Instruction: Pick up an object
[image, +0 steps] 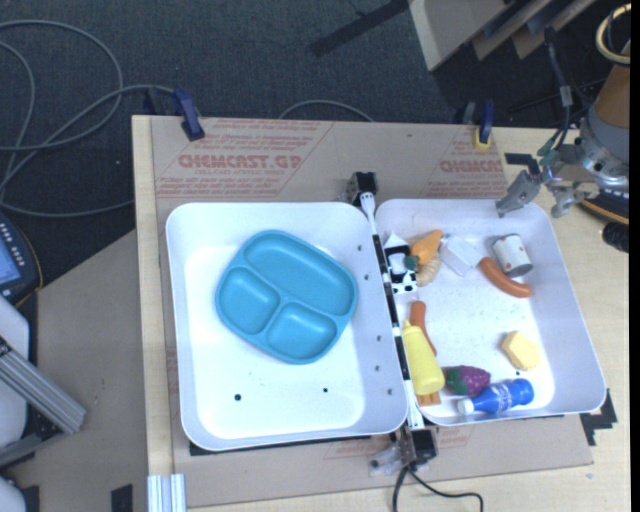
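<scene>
Dark carpet with loose cables around a bench (250, 150) topped in printed brown board, blue clamps at its back edge. Two shallow white bins side by side on it.

Left bin (190, 300): blue divided plate (287, 296), three compartments, lying a little above centre, clear of the walls.

Right bin (570, 330): several small things. Orange carrot-like piece (427, 245) near the top left corner, beside a black-and-white dice (402, 274) against the dividing wall. Clear plastic piece (458, 256) just right of the carrot. Small silver can (512, 252) on its side, touching a curved sausage (505, 279). Yellow block (520, 350) toward the right wall. Yellow bottle with orange neck (421, 355) along the left wall. Purple-and-green piece (466, 379) just beside it, blue bottle (503, 396) along the front wall.

Gripper (535, 190) at the far right corner of the right bin, above its rim, well apart from the can and sausage. Fingers (515, 195) spread apart, nothing between them. Grey wrist at the right edge of the view.
</scene>
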